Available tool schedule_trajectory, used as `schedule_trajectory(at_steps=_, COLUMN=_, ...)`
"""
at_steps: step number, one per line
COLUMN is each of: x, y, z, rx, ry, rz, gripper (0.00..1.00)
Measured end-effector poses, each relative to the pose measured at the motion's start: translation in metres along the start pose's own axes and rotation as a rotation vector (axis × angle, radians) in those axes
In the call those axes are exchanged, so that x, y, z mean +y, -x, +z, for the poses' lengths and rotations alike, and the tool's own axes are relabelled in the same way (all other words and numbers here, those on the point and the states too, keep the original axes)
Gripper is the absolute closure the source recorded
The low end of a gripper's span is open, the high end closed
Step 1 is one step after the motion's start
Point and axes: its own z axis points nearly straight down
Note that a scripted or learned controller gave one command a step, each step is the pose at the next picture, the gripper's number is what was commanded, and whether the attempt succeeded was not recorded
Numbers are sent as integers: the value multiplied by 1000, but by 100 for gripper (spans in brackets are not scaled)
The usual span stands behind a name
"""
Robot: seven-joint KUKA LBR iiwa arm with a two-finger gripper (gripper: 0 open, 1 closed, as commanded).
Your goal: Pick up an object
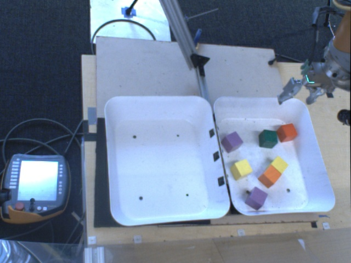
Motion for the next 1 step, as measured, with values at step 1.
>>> schedule_trajectory(at_steps=1, x=-7, y=-6, z=47, rx=1, ry=-4, rz=2, gripper=0)
